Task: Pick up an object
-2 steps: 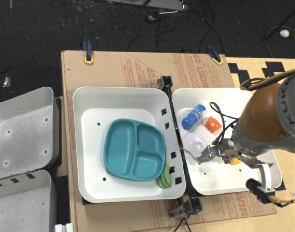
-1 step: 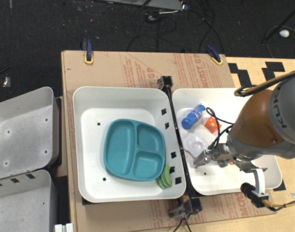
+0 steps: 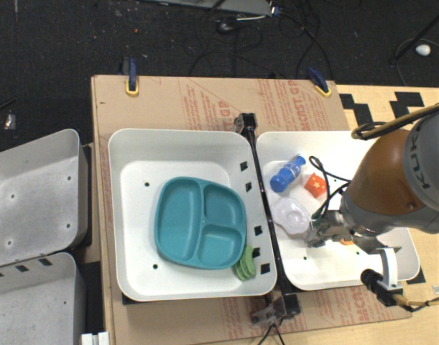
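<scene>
The left bin (image 3: 133,192) holds a teal divided plate (image 3: 200,222) lying flat near its middle, and a small green object (image 3: 245,264) sits just beside the plate's lower right edge, against the bin's front right corner. In the right bin (image 3: 305,275), a blue bottle (image 3: 286,174) lies tilted near the back left corner, with a small red-orange piece (image 3: 316,185) just to its right. In front of them, close to the left wall, rests what looks like a clear plastic cup (image 3: 294,215). The gripper (image 3: 317,233) hangs just beside that cup, near the bin's middle; whether its jaws are spread or closed I cannot tell.
</scene>
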You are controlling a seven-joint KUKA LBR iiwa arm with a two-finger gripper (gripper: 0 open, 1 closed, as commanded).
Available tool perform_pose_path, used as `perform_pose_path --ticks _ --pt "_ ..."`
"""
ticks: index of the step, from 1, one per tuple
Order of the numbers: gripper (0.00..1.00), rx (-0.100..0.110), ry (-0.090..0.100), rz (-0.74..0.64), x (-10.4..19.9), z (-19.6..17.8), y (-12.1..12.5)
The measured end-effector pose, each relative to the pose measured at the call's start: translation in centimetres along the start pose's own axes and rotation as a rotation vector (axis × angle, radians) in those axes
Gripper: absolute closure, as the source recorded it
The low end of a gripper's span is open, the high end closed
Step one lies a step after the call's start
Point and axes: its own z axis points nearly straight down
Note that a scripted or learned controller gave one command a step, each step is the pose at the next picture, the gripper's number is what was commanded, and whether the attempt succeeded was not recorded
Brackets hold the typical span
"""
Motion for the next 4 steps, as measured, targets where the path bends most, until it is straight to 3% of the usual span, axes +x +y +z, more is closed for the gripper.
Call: perform_pose_path --ticks 2,3,4 --pt "1.00 -0.006 -0.002 -0.005 -0.7 -8.8 0.9" --pt "1.00 -0.008 -0.003 -0.006 -0.9 -15.0 1.6" --pt "1.00 -0.003 -0.001 -0.011 3.3 -13.9 3.7"
